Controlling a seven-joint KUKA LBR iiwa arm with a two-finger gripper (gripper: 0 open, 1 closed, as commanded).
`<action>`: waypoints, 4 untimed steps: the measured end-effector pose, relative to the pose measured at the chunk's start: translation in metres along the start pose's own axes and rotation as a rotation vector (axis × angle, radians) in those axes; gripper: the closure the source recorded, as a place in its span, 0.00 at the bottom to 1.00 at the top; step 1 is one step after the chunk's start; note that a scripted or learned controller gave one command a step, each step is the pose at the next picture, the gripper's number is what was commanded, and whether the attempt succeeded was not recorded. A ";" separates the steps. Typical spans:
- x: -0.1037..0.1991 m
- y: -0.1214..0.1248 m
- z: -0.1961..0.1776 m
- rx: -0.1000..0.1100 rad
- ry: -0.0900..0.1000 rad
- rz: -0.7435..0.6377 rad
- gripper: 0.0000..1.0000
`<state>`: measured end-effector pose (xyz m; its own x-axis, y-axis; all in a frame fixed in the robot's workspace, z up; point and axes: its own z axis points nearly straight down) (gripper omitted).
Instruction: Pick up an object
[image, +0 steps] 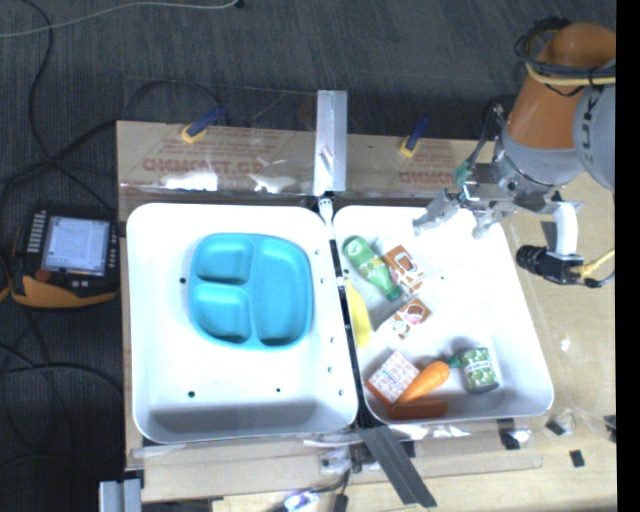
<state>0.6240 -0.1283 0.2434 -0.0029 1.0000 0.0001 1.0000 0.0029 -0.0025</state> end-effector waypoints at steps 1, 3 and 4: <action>0.018 -0.003 0.102 0.001 -0.001 -0.014 0.00; 0.018 0.017 0.132 -0.004 -0.004 0.002 1.00; 0.098 0.044 0.060 0.000 -0.003 0.186 1.00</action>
